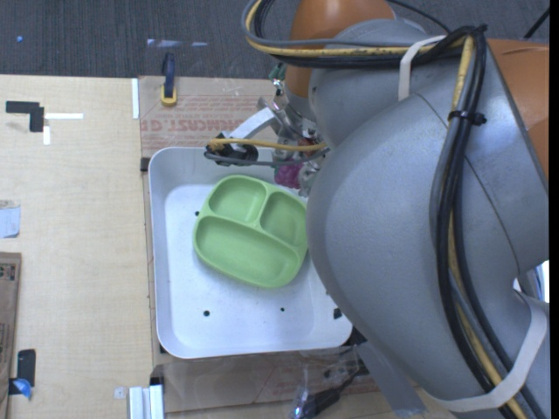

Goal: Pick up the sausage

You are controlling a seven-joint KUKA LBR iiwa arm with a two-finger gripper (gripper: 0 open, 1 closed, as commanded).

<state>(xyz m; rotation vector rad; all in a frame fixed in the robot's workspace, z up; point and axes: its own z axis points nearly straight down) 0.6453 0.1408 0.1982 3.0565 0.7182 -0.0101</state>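
The arm leans over the white bin from the right, hiding most of the bin's right half, and its pincer sits low at the bin's far rim, at about twelve o'clock from the green divided plate. The step in hand looks like the reach or the closing on the target, not yet a lift. Whether the pincer is spread or pressed together cannot be told, since wrist hardware and cables crowd that spot. A small pinkish-purple thing shows just under the pincer, beside the plate's one o'clock edge; it may be the sausage, though too little of it shows to be sure. If so, the sausage lies right at the pincer, touching or nearly so. The next move likely calls for a firm close and a straight rise clear of the plate's rim.
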